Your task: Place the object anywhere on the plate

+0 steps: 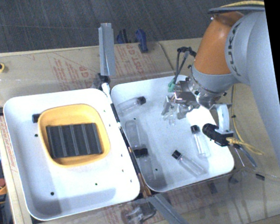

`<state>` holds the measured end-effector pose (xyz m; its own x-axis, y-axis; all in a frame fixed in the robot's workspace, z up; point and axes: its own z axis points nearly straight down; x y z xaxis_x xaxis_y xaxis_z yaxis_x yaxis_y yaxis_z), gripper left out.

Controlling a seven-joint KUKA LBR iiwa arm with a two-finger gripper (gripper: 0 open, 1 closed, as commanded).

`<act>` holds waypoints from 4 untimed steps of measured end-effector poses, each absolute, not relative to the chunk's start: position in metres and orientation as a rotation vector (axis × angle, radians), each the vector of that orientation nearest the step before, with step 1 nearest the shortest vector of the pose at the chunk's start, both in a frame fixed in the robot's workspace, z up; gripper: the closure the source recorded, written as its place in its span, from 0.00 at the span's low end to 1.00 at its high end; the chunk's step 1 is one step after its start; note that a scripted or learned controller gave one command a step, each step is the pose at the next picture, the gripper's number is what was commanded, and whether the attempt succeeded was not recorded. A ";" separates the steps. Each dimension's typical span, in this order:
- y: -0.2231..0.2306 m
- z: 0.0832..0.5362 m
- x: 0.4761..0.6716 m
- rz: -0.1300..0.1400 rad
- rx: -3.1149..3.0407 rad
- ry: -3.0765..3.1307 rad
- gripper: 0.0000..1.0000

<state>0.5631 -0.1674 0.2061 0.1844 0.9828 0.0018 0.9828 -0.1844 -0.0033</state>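
The pincer (173,104), its state impossible to tell, hovers over clear vials (201,141); slick glass could slip before reaching the yellow plate (44,124).

Two bins side by side on bench, plate in left bin, vials in right bin.

Left bin (32,199) holds the plate (73,132), set toward its 12 o'clock half; a ribbed insert (74,139) lies on the plate's middle. Right bin (164,181) touches the left bin along their shared edge. In it: one vial (128,104) at 11 o'clock, another vial (135,138) along the 9 o'clock wall, a third vial (187,163) at 5 o'clock, a fourth vial (200,141) at 4 o'clock, just right of the third. Gripper (173,107) sits over the bin's 1 o'clock part, arm (236,56) entering from 3 o'clock. Clamps (140,39) stand on the bench (49,70) behind the bins.
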 end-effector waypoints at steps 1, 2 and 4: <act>-0.092 0.219 0.588 0.002 -2.374 -2.052 1.00; 0.000 0.190 0.632 0.005 -2.405 -2.016 1.00; 0.015 0.191 0.590 0.006 -1.782 -2.581 1.00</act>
